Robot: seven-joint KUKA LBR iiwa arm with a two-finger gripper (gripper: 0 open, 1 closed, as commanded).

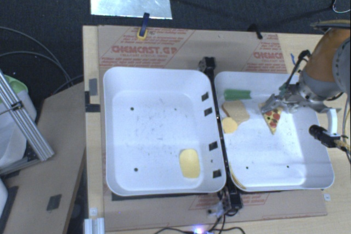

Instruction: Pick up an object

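The claw [272,107] hangs over the right bin [312,175], at about two o'clock from that bin's middle, with its tips directly above a pizza slice [272,120]. Whether it is released or clenched I cannot tell, because the metal at its end blurs into the slice's upper edge. The slice, a small yellow wedge with red spots, appears to hang from or lie just under the tips; the view does not settle which.

My judgement is that the grasp itself is the step in hand: the claw is at the object, and the lift is not yet proven. The next move calls for a firm closure on the wedge's narrow width, then a straight rise so the slice does not slip out sideways.

Outward from the slice, at nine o'clock, a tan bread slice [236,111] lies near the bin's left wall, with a small yellow round piece [230,125] touching it at seven o'clock. A green strip [237,94] lies at eleven o'clock, along the far wall. In the left bin [118,172], a yellow block [190,163] rests toward five o'clock.
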